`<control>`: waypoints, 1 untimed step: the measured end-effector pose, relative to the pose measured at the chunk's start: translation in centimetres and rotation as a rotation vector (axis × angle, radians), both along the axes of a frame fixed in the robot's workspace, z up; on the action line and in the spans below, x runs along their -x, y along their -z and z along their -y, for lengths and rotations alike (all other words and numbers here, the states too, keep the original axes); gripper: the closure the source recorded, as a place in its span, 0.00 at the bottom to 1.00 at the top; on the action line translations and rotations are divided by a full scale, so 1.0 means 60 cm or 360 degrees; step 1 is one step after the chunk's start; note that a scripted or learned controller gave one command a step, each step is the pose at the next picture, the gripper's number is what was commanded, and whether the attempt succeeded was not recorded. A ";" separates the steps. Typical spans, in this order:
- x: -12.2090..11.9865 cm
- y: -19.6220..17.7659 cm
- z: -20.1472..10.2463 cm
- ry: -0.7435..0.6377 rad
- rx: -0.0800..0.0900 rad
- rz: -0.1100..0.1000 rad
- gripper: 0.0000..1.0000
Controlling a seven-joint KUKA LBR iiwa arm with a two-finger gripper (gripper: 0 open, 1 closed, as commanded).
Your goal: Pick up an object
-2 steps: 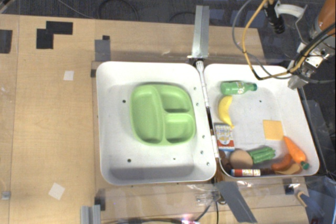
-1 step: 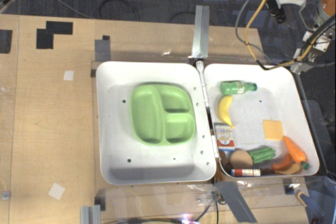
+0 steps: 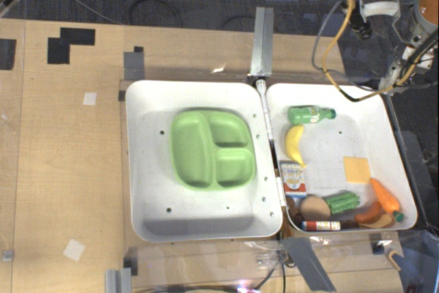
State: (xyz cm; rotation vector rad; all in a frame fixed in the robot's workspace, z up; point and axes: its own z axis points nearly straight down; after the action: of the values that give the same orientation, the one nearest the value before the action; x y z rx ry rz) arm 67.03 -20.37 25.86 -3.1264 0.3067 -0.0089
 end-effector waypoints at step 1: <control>0.000 -0.009 -0.001 -0.0004 0.0001 0.0001 1.00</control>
State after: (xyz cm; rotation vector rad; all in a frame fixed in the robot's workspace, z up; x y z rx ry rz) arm 67.04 -20.33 26.40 -3.1273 0.3026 -0.0100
